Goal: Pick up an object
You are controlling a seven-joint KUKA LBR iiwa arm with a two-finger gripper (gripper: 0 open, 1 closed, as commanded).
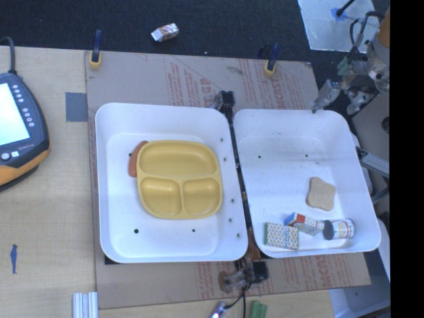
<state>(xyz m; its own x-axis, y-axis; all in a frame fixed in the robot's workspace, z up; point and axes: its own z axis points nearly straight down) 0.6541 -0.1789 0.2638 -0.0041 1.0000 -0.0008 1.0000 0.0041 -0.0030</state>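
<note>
At the upper right of the frame, beyond the far right corner of the right bin [246, 177]: gripper [342, 93], hanging just outside the rim and well apart from everything inside it. Too blurred and small there to tell whether spread or closed; nothing seen in its grasp.

Toward the lower right of the frame from the gripper, along the near edge of that same bin: three loose candidates.
- Tan flat piece [321, 194], nearest the gripper, almost straight down the frame from it, lying alone with bare floor around it.
- Small tube [322, 226], just below that, with its long axis running nearly left to right across the frame, dark cap about mid-length.
- Green patterned packet [281, 236], touching or almost touching the tube's left end.

Farther off, in the left bin [105, 177]: yellow divided tray [179, 177], with possibly an orange object [133, 162] tucked against its left edge.

Arm entering from the right edge, wrist high and drawn back, not yet over either bin. Likely needed next: a reach down-frame and slightly leftward, then a descent, easiest on the tan piece.
</note>
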